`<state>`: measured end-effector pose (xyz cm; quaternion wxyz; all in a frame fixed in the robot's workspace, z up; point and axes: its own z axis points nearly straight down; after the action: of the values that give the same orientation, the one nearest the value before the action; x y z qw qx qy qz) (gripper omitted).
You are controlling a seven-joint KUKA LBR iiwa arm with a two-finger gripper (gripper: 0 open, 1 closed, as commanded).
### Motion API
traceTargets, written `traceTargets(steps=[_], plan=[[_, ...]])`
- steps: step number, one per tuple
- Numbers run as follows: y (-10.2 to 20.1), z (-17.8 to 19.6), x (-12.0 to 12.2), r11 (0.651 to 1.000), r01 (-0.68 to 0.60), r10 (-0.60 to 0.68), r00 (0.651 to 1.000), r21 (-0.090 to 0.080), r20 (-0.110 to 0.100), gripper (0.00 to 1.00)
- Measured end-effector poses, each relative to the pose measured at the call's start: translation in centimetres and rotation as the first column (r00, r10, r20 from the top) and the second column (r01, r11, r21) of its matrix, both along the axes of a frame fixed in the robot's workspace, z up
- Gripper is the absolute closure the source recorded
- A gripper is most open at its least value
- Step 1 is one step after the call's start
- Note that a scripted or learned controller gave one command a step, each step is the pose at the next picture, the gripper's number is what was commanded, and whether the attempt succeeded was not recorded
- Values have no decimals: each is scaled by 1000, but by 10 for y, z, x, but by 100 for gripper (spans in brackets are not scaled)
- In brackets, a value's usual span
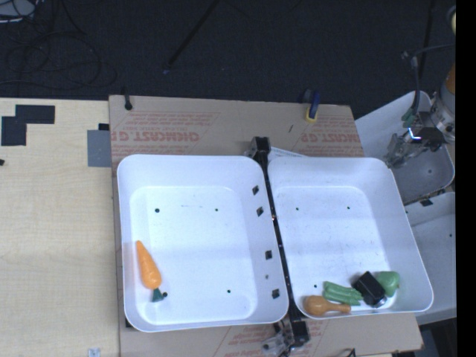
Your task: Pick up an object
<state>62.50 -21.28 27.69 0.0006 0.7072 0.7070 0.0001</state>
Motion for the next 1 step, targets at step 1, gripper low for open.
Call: traceTargets(steps=[1], plan=[[-1, 25, -17, 1000, 1, -1, 1000, 0, 0, 100]])
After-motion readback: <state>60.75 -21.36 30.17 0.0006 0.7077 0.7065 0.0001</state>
